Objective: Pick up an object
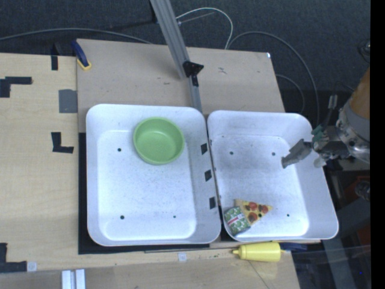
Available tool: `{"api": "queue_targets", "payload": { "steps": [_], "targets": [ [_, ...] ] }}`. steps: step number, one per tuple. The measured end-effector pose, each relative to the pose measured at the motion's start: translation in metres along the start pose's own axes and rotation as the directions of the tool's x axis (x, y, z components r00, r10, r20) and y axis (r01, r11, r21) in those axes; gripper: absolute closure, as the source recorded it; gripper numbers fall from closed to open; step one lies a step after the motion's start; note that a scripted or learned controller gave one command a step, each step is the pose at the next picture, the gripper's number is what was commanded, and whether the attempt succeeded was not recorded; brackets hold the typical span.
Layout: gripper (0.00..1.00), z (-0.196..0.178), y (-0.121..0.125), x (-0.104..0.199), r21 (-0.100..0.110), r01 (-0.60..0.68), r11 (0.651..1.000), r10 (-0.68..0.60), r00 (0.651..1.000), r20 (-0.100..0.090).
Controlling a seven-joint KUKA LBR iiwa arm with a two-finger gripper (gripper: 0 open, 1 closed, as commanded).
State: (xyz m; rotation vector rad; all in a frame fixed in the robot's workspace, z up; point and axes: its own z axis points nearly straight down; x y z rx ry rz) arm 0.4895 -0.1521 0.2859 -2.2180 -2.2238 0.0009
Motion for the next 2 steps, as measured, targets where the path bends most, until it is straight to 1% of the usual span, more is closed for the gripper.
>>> {"api": "queue_targets", "payload": {
  "steps": [1, 2],
  "targets": [
    [0.0, 0.0, 0.0, 0.0, 0.0, 0.0, 1.0, 0.0, 1.0, 0.0],
    [0.0, 0.049, 0.0, -0.009, 0.006, -0.003, 1.0, 0.003, 1.0, 0.0]
  ]
}}
